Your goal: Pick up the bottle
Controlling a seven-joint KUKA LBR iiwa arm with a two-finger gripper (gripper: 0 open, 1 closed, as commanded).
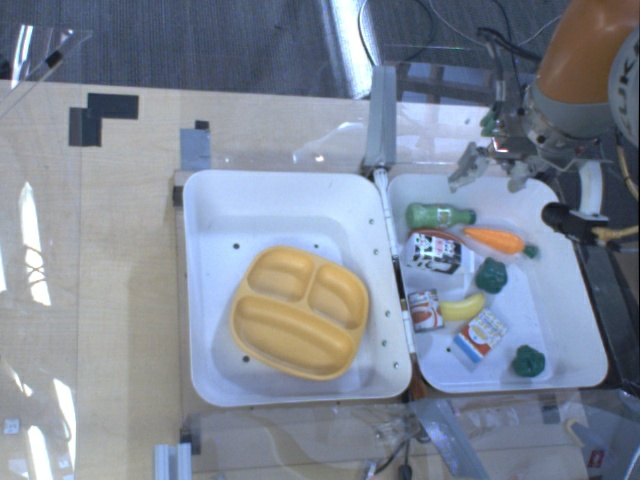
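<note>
The green bottle lies on its side near the back left of the right bin, cap pointing right. My gripper hangs above the bin's back edge, up and to the right of the bottle and apart from it. Its two grey fingers are spread open with nothing between them.
Close around the bottle lie an orange carrot and a black-and-white carton. Further forward are a banana, a small can, a juice box and two broccoli pieces. A yellow divided plate sits in the left bin.
</note>
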